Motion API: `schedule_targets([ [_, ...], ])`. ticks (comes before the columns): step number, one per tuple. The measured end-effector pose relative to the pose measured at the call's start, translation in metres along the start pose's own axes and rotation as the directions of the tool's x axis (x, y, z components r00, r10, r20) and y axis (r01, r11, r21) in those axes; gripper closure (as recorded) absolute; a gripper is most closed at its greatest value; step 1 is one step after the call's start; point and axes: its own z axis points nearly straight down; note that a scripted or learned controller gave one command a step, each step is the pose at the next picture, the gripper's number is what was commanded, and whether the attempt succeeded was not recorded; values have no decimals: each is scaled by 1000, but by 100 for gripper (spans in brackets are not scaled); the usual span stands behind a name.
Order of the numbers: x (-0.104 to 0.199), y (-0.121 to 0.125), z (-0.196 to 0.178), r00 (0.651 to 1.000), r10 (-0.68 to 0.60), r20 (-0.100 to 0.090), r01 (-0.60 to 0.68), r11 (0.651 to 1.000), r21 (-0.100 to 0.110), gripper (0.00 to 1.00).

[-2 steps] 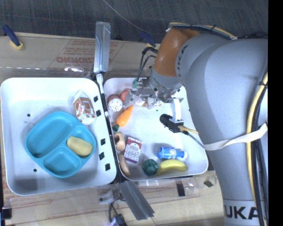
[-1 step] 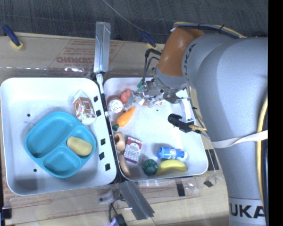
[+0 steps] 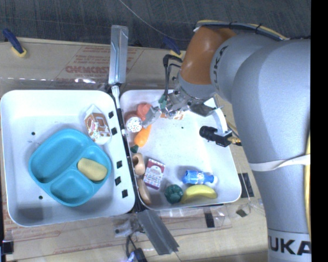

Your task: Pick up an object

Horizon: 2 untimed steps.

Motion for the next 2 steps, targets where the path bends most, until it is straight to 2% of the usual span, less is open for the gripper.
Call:
schedule_targets([
  [1,2,2,-29,948,-319,-6,319,948,-7,0],
  [2,-7,-6,15,999,51,-3,-51,999,-3,0],
])
